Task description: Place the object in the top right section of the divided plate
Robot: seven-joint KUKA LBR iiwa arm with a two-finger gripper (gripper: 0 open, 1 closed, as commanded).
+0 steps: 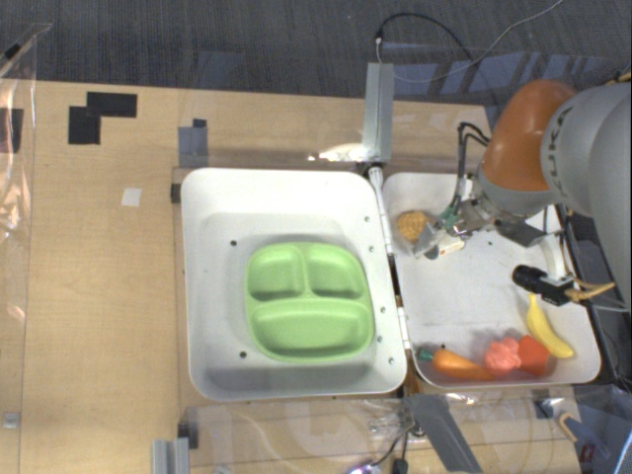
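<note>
Bench (99, 294): pale wood, two shallow white bins side by side.
Right bin (464, 294), near edge: carrot (456, 363) lying flat, pink lumpy toy (502, 355) just right of it, red-orange piece (533, 354) touching the pink one.
Banana (546, 328): yellow, slanted along the right wall, just behind the red-orange piece.
Left bin (212, 265): holds only the green divided plate (308, 299), roughly centred.
Plate layout: one wide section on the near side, two smaller ones on the far side; top right section (336, 273) has nothing in it.
Gripper (439, 243): low over the far-left part of the right bin, close to the divider wall; can't tell if open or closed, too small and blurred.
Object (411, 225): tan, crumbly-looking lump on the right bin floor, just left of the gripper; contact can't be told. Not on the plate.
Arm (583, 156): grey, orange band (518, 136) above the wrist, comes in from the right.
Far side: upright metal post (379, 112) behind the seam between bins, black tape marks (99, 115) on the wood, dark carpet (247, 18) beyond.
</note>
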